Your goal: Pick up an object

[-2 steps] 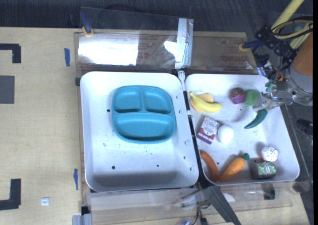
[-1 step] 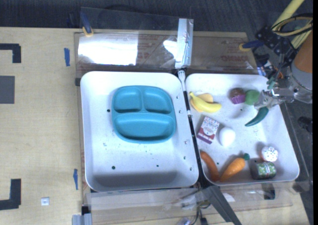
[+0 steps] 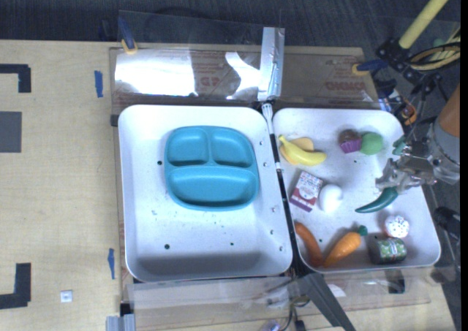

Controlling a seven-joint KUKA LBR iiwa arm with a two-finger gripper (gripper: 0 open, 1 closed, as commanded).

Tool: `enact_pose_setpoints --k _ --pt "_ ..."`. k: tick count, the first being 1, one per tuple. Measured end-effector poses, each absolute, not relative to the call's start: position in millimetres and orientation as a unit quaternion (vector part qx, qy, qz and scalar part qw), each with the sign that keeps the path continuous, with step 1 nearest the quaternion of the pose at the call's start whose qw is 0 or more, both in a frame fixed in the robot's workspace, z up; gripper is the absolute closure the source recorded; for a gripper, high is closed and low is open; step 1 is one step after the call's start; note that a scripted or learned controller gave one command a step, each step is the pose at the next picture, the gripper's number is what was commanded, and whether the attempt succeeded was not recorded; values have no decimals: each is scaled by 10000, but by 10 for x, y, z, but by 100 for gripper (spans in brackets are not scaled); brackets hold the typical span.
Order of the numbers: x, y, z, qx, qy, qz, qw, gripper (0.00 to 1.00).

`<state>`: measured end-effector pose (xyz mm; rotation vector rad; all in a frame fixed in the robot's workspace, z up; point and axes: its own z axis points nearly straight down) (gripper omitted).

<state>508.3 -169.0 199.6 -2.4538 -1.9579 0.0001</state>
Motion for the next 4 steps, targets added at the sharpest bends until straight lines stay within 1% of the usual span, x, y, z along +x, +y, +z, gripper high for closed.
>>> enact_pose_setpoints --k 1,2,3,4 --pt "6105 -1024 1975 -7677 -6408 -5 5 100" --pt "6050 -787 2203 -7327 -6806 -9 -18 100" --pt "6048 -788 2198 -7327 -6806 -4 -15 0" --pt "6024 -1531 1706 -7148 -6993 24 16 0"
